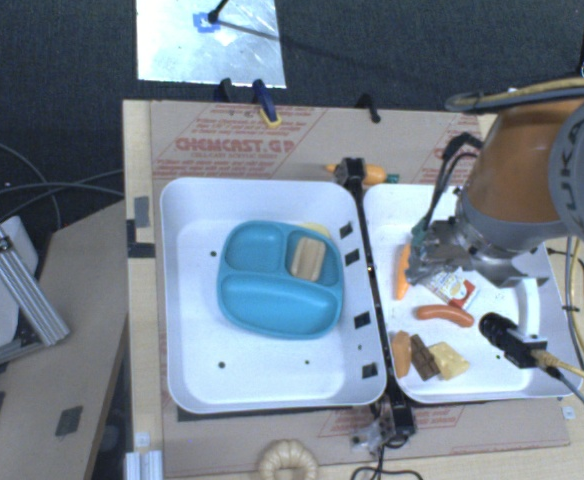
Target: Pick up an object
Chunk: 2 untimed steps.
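Where the bench begins on the left, an aluminium frame [17, 288] slants beside a cardboard sheet [232, 143] with red lettering, and both bins rest on that sheet. A shiny sheet [207, 28] lies beyond the cardboard's far edge, and a blue clamp [265, 103] sits on that edge just below it. The left bin [197, 363] holds a blue divided plate [272, 303]. A tan slab [307, 259] lies in the plate's upper right compartment, with a pale yellow bit [317, 230] just behind it at the rim. At the front edge of the bench sits a pale braided ring [292, 460]. A small orange thing [374, 175] rests at the far end of the divide between the bins.

In the right bin [392, 208], an orange carrot-shaped piece [402, 273] lies along the left wall. The gripper [430, 258] hangs low just to the right of it; whether it is open or closed cannot be told from this angle. A white packet with red print [454, 290] lies just beside the gripper, and a sausage [444, 315] lies just in front of the packet. Near the front wall, a tan piece [401, 353], a dark brown piece [424, 358] and a pale yellow piece [452, 362] lie side by side. The arm [522, 168] covers the bin's far right part.
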### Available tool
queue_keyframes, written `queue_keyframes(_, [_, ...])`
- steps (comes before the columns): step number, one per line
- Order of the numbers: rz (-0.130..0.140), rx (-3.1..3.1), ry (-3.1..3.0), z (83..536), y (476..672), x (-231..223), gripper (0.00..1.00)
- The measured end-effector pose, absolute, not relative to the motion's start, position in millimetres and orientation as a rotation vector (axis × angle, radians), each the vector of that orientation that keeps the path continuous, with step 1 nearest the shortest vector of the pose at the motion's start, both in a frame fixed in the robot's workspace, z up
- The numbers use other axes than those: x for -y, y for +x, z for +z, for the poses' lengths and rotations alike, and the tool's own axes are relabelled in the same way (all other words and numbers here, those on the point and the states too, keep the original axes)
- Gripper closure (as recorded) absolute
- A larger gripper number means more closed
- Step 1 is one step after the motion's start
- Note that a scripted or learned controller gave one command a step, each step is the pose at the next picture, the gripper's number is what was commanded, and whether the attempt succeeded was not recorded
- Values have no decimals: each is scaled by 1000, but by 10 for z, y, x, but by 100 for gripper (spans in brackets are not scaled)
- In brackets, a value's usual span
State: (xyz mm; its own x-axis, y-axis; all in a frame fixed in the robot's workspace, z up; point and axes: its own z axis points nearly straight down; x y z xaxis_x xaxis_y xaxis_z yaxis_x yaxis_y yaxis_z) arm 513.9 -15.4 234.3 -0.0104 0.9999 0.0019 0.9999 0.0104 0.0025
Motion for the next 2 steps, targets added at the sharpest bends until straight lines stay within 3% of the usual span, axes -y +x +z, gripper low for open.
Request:
queue_keyframes(1, [0, -2230, 2214, 2150, 5090, 16, 100])
queue_keyframes(2, [3, -2227, 2213, 2320, 5146, 30, 100])
